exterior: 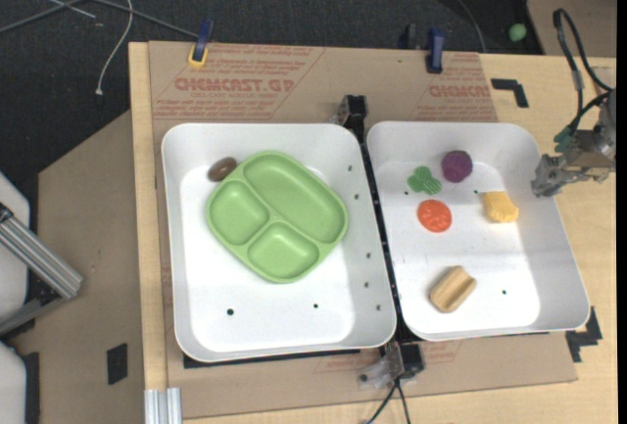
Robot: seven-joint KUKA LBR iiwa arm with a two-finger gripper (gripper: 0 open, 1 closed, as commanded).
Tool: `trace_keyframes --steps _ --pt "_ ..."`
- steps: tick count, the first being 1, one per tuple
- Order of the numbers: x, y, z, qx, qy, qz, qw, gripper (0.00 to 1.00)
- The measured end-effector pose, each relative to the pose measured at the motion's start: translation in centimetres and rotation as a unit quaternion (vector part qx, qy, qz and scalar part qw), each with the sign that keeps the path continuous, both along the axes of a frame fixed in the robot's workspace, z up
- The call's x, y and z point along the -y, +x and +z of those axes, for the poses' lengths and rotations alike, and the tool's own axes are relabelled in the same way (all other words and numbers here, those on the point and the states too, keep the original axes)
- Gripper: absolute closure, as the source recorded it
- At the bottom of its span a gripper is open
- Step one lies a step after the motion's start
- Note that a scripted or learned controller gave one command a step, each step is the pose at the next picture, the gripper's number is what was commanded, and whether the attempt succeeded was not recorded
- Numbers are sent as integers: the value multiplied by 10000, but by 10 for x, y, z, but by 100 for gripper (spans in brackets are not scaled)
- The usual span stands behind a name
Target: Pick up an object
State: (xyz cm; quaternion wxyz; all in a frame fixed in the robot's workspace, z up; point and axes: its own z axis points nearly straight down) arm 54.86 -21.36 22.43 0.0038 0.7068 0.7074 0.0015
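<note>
The hand (560,169) hangs over the right rim of the right bin (549,305), and I cannot tell its state. In this bin lie a purple ball (457,165), a green piece (423,181), a red disc (435,215), a yellow block (501,207) and a tan roll (452,288), all apart. The left bin (196,295) holds a green plate (277,215).

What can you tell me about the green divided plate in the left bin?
The green plate is pale green, looks like matte plastic, and has a rounded-square outline with three recessed compartments: one long section along its upper right and two smaller ones toward its lower left. It lies flat, right side up, turned at a diagonal to the bin walls, in the upper middle of the left bin. Its compartments hold nothing. A small brown oval object sits against its upper-left rim; whether they touch is unclear.
</note>
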Motion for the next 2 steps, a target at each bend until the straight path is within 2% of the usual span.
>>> trace_keyframes --steps 1,2 --pt "0 1 12 -21 9 0 10000 100" --pt "-44 13 15 -22 16 19 10000 100"
